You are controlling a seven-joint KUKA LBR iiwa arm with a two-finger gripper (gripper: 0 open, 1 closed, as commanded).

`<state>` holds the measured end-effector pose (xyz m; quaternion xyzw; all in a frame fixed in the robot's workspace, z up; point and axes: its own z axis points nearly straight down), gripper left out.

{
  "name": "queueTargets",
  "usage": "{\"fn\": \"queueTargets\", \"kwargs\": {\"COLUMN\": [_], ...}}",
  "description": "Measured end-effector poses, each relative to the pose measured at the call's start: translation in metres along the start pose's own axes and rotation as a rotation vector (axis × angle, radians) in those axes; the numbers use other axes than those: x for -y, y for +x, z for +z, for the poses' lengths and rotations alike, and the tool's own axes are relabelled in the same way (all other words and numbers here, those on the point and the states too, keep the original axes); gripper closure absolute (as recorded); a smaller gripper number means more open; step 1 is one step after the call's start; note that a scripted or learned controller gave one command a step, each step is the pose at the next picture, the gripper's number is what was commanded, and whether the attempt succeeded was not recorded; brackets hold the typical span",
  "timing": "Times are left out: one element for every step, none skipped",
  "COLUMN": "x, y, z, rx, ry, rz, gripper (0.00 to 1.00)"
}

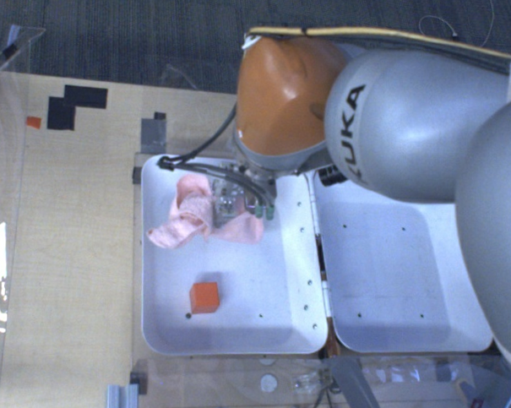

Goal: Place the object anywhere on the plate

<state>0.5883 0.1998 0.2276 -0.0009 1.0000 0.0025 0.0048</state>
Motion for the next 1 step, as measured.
{"fn": "queueTargets", "kwargs": {"x": [0.0002], "y": [-0.0002], "z": [-0.0003], "rx": [0.001], "ry": [0.0], "rz": [0.0], "gripper": [0.0]}}
